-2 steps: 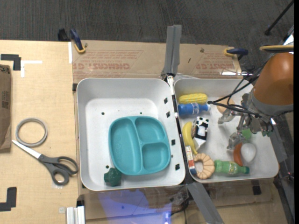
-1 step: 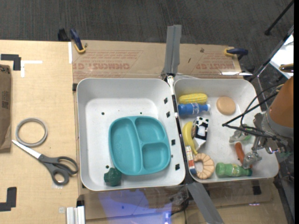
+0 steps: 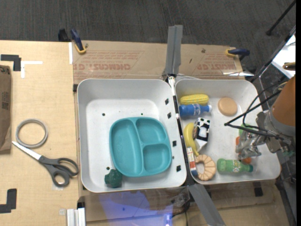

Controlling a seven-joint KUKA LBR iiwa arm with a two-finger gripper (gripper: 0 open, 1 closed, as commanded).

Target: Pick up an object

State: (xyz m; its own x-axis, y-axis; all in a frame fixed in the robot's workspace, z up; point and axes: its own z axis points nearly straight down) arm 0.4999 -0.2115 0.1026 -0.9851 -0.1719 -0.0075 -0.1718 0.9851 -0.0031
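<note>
The right bin [image 3: 221, 84] holds a yellow corn cob [image 3: 194, 99], a blue bottle [image 3: 193, 109], a tan round cookie [image 3: 227, 106], a banana [image 3: 189, 138], a black-and-white toy [image 3: 202, 129], a ridged doughnut ring [image 3: 205, 167] and a green bottle [image 3: 233, 166]. My gripper [image 3: 246, 150] hangs low at that bin's right side, just above the green bottle's orange-capped end. Its metal fingers point down and I see nothing clearly held between them. The grey arm with its orange band [image 3: 287, 105] comes in from the right edge.
The left bin [image 3: 94, 126] contains a teal divided plate [image 3: 140, 146] and a small dark green toy [image 3: 113, 178]. On the wooden bench to the left lie scissors [image 3: 51, 164] and a roll of tape [image 3: 31, 133]. Black cables [image 3: 249, 112] cross the right bin's corner.
</note>
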